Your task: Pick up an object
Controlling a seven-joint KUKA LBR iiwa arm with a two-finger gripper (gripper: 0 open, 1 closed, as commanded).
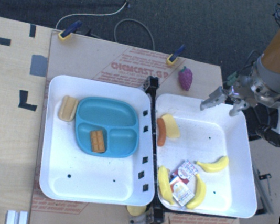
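My gripper (pixel 222 104) hangs over the far edge of the right bin (pixel 240 147), its two grey fingers spread apart with nothing between them. Below it in that bin lie three yellow bananas: one near the right wall (pixel 214 165), one at the front left (pixel 164 184) and one at the front middle (pixel 199 193). A small printed packet (pixel 183 181) rests between them. Against the bin's left wall sit a yellow piece (pixel 171 127) and an orange-red sausage shape (pixel 161 132).
The left bin (pixel 55 174) holds a blue divided plate (pixel 107 127) with a brown cracker (pixel 97 141) in it, and a tan bread piece (pixel 68 108) beside it. A purple grape bunch (pixel 185 78) lies on the cardboard behind the bins. Clamps (pixel 68 31) pin the board.
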